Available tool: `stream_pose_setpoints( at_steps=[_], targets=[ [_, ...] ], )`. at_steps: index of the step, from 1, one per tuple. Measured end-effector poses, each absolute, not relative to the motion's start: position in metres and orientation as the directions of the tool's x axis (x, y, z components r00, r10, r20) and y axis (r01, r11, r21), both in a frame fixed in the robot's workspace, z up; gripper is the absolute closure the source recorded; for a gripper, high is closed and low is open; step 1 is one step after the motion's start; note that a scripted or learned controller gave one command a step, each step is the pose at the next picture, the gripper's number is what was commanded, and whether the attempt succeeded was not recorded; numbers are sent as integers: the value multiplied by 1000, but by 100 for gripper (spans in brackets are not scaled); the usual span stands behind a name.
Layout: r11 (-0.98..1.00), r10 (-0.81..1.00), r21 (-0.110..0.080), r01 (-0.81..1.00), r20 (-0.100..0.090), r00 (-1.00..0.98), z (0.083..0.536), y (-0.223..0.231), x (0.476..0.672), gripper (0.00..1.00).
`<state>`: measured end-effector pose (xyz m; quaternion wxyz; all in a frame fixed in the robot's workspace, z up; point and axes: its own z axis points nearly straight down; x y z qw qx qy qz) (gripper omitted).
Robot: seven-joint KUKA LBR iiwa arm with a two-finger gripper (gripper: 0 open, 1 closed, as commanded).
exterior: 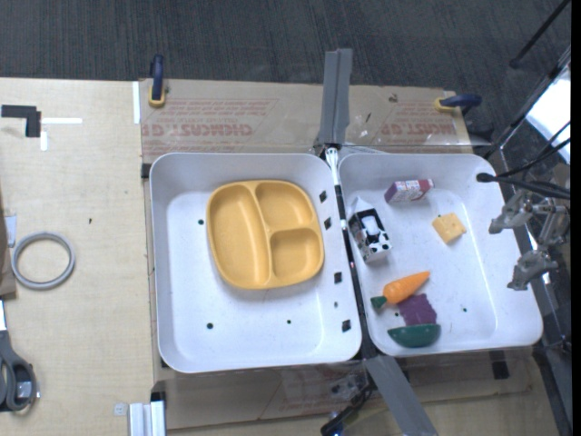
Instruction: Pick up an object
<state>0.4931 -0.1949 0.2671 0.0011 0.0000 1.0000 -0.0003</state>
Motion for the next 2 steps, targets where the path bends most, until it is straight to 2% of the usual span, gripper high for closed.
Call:
stream_pose_setpoints(
  at_steps=[1,2],
  targets=[
    [996,86,-1,86,-3,-996,216,-210,576,0],
    [996,87,-1,87,-4,-996,216,-210,576,0]
  ],
)
